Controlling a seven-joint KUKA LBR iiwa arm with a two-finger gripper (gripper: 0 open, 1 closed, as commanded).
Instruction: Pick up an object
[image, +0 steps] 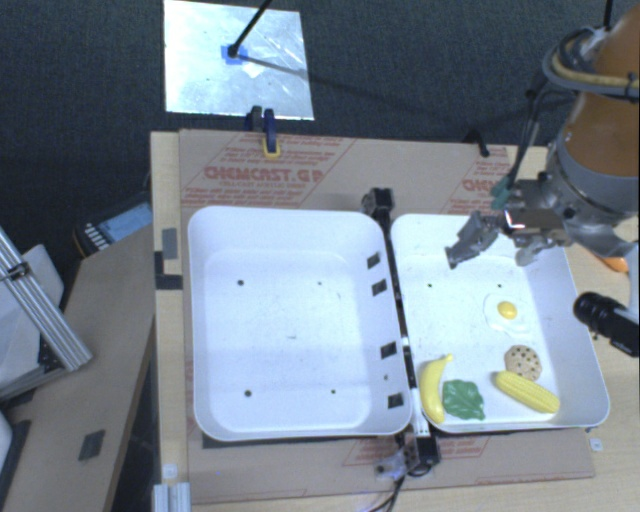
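Observation:
My gripper (498, 247) hangs over the far part of the right bin (585, 375), open, its two grey fingers spread wide with nothing between them. Below and nearer the camera lie the toy foods on the bin floor. A fried egg (507, 311) lies closest to the gripper, just in front of it. A round cookie (522, 360) sits in front of the egg. An ear of corn (527, 392) lies at the front right. A yellow banana (433, 388) lies against the bin's left wall, with a green leafy piece (463, 399) touching it.
The left bin (215, 235) stands beside the right one, their walls meeting along a ridge with black clips (388, 300). A blue and yellow clamp (268, 130) grips the bench's far edge. A shiny foil sheet (238, 60) lies beyond it.

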